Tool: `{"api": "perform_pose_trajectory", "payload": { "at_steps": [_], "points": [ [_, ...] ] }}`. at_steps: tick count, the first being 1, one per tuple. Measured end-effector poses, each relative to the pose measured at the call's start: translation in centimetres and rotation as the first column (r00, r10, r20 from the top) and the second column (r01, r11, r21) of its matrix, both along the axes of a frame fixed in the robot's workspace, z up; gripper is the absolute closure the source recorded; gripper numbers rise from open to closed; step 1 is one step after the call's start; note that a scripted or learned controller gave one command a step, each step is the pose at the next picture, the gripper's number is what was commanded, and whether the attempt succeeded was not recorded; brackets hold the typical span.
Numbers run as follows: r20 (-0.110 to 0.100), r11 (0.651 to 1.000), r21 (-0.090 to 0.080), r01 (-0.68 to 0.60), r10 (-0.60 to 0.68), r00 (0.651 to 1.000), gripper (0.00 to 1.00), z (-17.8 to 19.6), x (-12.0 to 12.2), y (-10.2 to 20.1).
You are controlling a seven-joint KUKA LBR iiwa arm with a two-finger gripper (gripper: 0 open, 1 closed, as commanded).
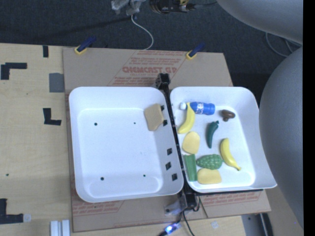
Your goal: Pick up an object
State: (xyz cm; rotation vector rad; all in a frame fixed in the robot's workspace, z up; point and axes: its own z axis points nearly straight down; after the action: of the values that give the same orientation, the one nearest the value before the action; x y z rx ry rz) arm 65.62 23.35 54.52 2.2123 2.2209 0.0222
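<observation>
At the top edge of the view, beyond the far side of the counter [29, 132], the pincer [129, 0] hung over the dark floor as a grey blur. Whether it was open or closed could not be told, and nothing was seen in its grip.

Both white bins lay well apart from the pincer, nearer the camera, on a cardboard sheet [147, 68]. The left bin [83, 191] sat almost straight below the pincer in the view. It held one tan slab [154, 117], which leaned against the wall on the right bin's side.

The right bin [248, 102] lay below the pincer and off to its right, and it carried everything else. A blue bottle [202, 108] lay closest to the pincer, with a small brown piece [227, 115] beyond it. A yellow banana [187, 121] lay just under the bottle, beside a dark green pepper [211, 133]. Farther from the pincer came a yellow round piece [191, 142], a second banana [229, 154], a bumpy green fruit [209, 161] and a green cucumber [190, 166]. A yellow lemon [209, 176] lay farthest from it, touching the bumpy green fruit.
</observation>
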Motion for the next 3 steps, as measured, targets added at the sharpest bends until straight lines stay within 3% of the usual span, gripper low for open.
{"api": "perform_pose_trajectory", "payload": {
  "at_steps": [1,2,3],
  "points": [
    [-0.037,1.000,-0.013,0.001,-0.001,0.999,1.00,-18.2,-8.5,0.0],
    [-0.004,1.000,0.000,0.000,0.000,1.000,1.00,-6.0,-10.4,0.0],
    [-0.035,1.000,-0.014,0.002,-0.002,0.999,1.00,-27.2,-13.4,-0.1]
  ]
}}
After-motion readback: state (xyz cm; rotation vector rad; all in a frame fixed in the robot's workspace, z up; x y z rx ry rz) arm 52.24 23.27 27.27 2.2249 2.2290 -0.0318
